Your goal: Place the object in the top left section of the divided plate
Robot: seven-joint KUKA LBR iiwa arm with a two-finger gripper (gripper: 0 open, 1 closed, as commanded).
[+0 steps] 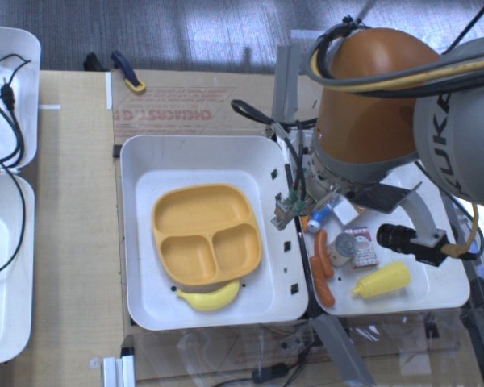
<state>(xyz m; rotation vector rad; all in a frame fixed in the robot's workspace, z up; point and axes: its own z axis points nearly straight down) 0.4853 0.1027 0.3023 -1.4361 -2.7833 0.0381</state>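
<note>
Camera view: pincer (316,204) right of divided plate (207,234), open or closed cannot tell (wrist (371,95) overhead); crowded items (343,249) there risk a missed or double grasp.

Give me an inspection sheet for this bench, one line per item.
Surface: wooden bench bearing a left bin and a right bin.
Job's things: yellow divided plate lies in the left bin, with no object in its three sections.
Clutter: banana against the plate's near rim, outside it; in the right bin, orange sausages, a can and a yellow squeeze bottle.
Grippers: hand low over the wall between the bins, under the wrist; its grip cannot be told.
Cables: black cables loop over white trays at the left edge.
Surroundings: cardboard sheet behind the bins; blue-and-yellow clamp at its far edge.
</note>
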